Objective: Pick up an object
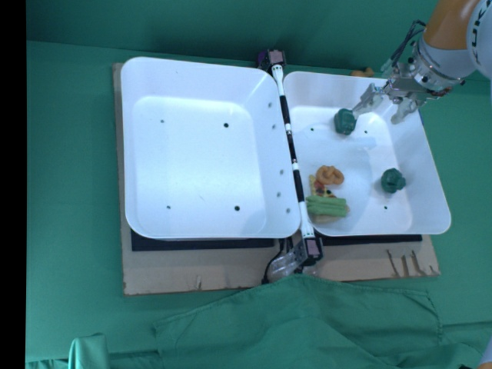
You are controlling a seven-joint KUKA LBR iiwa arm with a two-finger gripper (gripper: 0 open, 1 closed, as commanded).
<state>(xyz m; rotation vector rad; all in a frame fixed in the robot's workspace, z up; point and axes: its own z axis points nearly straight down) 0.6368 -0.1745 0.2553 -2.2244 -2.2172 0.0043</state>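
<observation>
The right bin holds several small objects. A dark green lump lies near its back left, and a second dark green lump sits toward the right. An orange piece and a light green ribbed piece lie by the bin's left wall. My gripper hangs over the back of the right bin with its fingers spread open and nothing between them. Its left fingertip is just up and right of the first green lump, apart from it.
The left bin stands beside the right one, joined by a black and white divider rail. Both rest on a cardboard sheet. Crumpled green cloth lies at the front. A small orange item sits behind the right bin.
</observation>
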